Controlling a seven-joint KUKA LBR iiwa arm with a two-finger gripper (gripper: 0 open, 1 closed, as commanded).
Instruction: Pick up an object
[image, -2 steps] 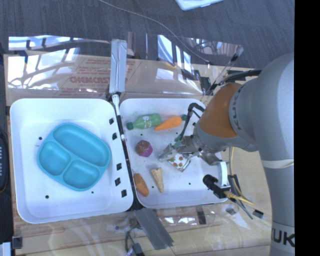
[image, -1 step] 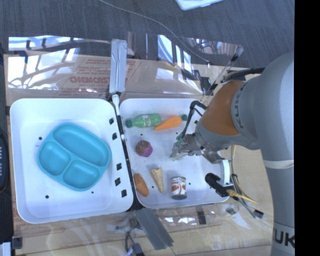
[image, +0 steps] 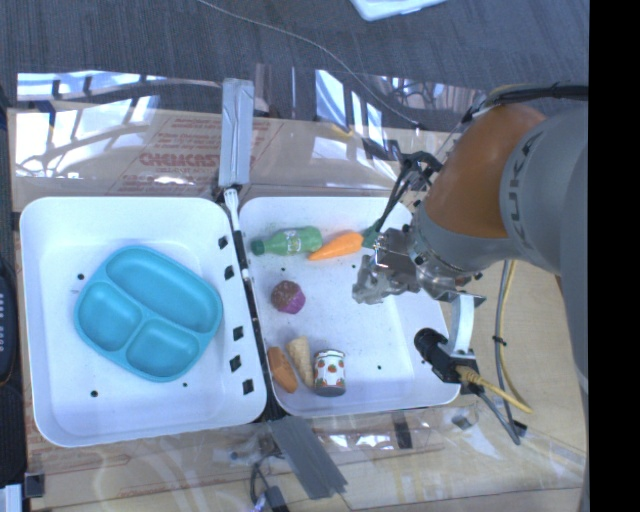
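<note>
Approach step: hand above the right bin, no object held.
Left bin (image: 50, 400) carries a blue divided plate (image: 148, 312). Right bin (image: 400, 385) carries bottle (image: 287, 242), carrot (image: 337, 245), a purple item (image: 288, 297) and can (image: 329, 372). The hand (image: 368, 285) hovers beside the carrot; finger spacing cannot be determined. Next: descend onto a target.

Chunky grey KUKA arm (image: 545, 190) with a fat glossy orange band (image: 485, 175) above the wrist. Thin black cables (image: 405, 185) looping beside the silvery metal two-finger gripper (image: 368, 287), plus a small black knob-like part (image: 436, 352) below.
</note>
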